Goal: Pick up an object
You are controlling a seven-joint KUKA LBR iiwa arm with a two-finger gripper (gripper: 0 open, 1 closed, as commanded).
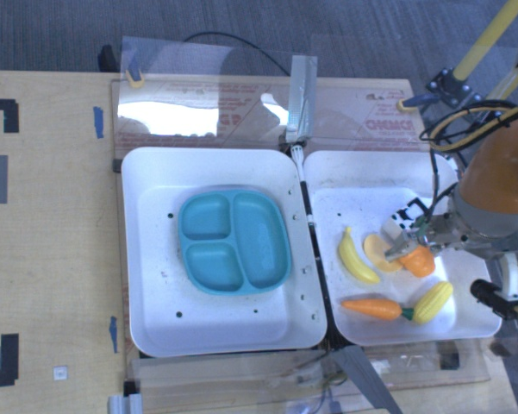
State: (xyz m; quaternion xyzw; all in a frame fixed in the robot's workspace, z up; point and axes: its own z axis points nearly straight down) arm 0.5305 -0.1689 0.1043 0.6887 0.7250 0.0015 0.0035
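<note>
Because the worktop [52, 231] carries two white bins side by side, I read the layout as source and destination: the left bin [146, 317] holds just a blue divided plate [235, 241] sitting square in its middle, well apart from the toy food, which is all gathered in the right bin [362, 175] toward its near right corner. My arm [500, 184] leans in over that bin's right edge, and the hand [414, 247] hangs low above an orange piece [419, 263] and a pale slice [377, 248], probably lined up for a grab. Whether its fingers are spread or closed I cannot tell from here. A banana [357, 258] lies just beside the slice; a carrot [372, 309] and a corn cob [433, 302] rest along the near edge.
</note>
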